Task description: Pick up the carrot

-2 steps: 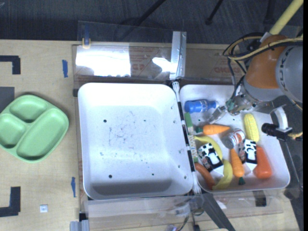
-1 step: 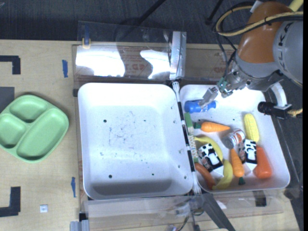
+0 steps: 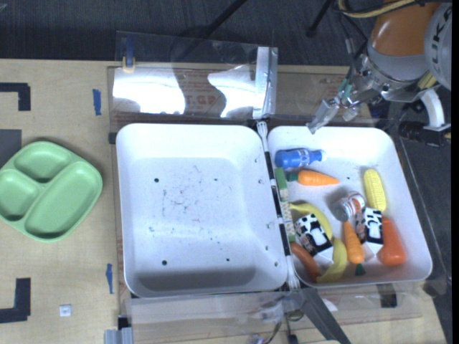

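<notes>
**Carrot waits in the right bin, gripper up at the far rim**

Pale wooden bench point(image 3: 57, 113) underneath, two shallow white bins side by side on it, dark floor beyond. Over on the left of the bench sits a green divided plate point(image 3: 47, 190). The left bin point(image 3: 143, 149) shows faint scuffs on its floor. The right bin point(image 3: 401, 163) is crowded: a blue bottle point(image 3: 297, 157) lies near its far-left corner, and just in front of it, almost touching, lies the carrot point(image 3: 317, 179), on its side, tip pointing right. Further right, a yellow corn cob point(image 3: 374, 189) runs along the wall. Nearer the front there's a small can point(image 3: 349, 207), a banana point(image 3: 324, 224) curving round a black-and-white toy point(image 3: 313, 233), a second, smaller orange carrot-like piece point(image 3: 352, 246) and an orange-red bottle shape point(image 3: 390, 244).

And the arm: reaching in from the right, orange band high up, its gripper point(image 3: 323, 117) hanging above the right bin's far rim, well apart from the carrot. Nothing sits between its fingers; whether they're spread or closed, I can't tell from here.
</notes>
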Controlling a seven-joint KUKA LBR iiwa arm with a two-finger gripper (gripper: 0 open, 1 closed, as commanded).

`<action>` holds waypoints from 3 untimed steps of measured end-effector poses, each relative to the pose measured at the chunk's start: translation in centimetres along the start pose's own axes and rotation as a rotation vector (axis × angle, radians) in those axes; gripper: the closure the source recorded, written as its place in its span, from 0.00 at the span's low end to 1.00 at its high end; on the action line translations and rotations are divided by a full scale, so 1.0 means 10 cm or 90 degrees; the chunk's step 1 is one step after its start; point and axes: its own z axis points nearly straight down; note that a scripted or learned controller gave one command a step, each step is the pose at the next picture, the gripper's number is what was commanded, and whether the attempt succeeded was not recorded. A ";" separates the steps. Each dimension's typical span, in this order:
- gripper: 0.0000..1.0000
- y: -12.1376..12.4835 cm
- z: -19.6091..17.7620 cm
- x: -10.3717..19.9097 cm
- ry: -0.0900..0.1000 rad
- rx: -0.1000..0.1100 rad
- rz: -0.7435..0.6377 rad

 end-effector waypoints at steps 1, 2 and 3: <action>0.00 -0.48 0.73 0.04 0.001 0.001 -0.071; 0.00 -0.70 1.26 0.03 0.002 0.002 -0.146; 0.00 -0.91 0.53 0.06 0.000 -0.001 -0.260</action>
